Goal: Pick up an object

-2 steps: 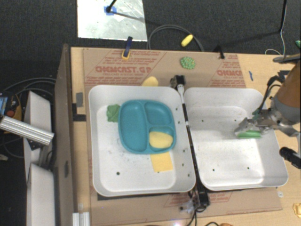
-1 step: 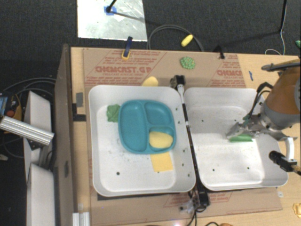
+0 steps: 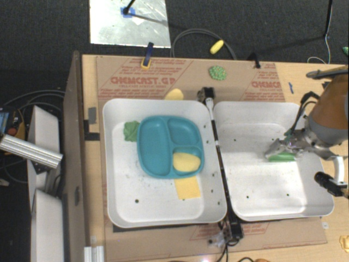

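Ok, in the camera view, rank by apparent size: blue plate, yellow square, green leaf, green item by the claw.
1. blue plate
2. yellow square
3. green leaf and green item at the claw: look alike, partly hidden, unranked.

The end effector partly hides a green object; arm cropped right.

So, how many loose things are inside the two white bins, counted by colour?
Teal: 1, the divided plate
Yellow: 2, the oval piece on the plate and the flat square beside it
Green: 2, the leafy piece in the left bin and the green piece at the gripper
Total: 5
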Robot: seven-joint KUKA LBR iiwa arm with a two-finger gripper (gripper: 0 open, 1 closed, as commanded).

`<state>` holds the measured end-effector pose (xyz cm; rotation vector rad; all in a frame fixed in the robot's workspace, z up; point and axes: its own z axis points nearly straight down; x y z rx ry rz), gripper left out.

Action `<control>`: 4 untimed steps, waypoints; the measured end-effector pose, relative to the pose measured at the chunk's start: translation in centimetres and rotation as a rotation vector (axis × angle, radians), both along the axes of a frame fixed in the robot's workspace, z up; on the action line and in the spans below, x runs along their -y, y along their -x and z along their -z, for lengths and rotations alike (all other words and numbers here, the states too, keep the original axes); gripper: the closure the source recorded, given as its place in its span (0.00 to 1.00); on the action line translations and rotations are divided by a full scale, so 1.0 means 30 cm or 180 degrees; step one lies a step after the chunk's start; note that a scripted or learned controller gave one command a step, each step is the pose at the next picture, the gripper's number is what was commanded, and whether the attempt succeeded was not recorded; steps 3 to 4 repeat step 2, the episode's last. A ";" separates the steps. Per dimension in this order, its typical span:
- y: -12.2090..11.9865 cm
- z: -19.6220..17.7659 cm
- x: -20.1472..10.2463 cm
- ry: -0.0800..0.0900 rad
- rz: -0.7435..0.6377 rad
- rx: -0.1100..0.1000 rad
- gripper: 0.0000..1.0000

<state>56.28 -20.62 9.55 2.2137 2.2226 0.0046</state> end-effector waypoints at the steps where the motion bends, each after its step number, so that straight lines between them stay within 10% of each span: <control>1: -0.210 -0.157 -0.158 0.0000 -0.0022 0.0015 1.00; 2: -0.201 -0.306 -0.486 -0.0013 -0.0029 -0.0001 1.00; 4: -0.201 -0.306 -0.486 -0.0013 -0.0029 -0.0001 1.00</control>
